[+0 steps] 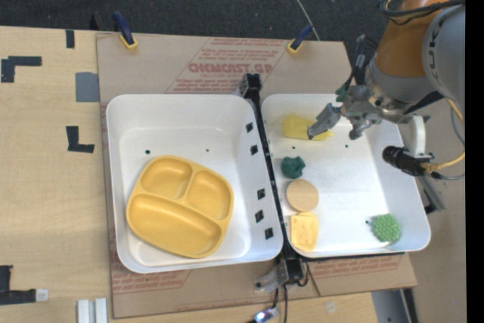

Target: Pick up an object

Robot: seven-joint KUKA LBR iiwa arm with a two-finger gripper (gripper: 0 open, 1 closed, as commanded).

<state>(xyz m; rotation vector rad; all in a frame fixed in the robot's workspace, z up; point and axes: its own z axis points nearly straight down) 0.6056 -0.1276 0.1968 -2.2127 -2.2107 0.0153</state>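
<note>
From where I stand, nothing has been lifted yet. The gripper (338, 122) hangs low over the far end of the right-hand bin (361, 179), its two dark fingers spread apart, one reaching out to the left and the other down on the right. Between them I see only white bin floor, so it holds nothing.

The closest candidate is the yellow piece (299, 126), which lies just beside the left finger, its edge touching or slightly under the fingertip; I cannot tell which. Nearer to me than the gripper sit the small dark green object (293, 166), then the round tan disc (302, 196), then the pale yellow block (304, 231), in a row along the divider. The bumpy green ball (386, 227) rests well apart, in the near right corner. Far off to the gripper's left, in the other bin, lies the yellow divided plate (179, 205).

I judge the whole grasp is left: centring over something, closing, raising.
</note>
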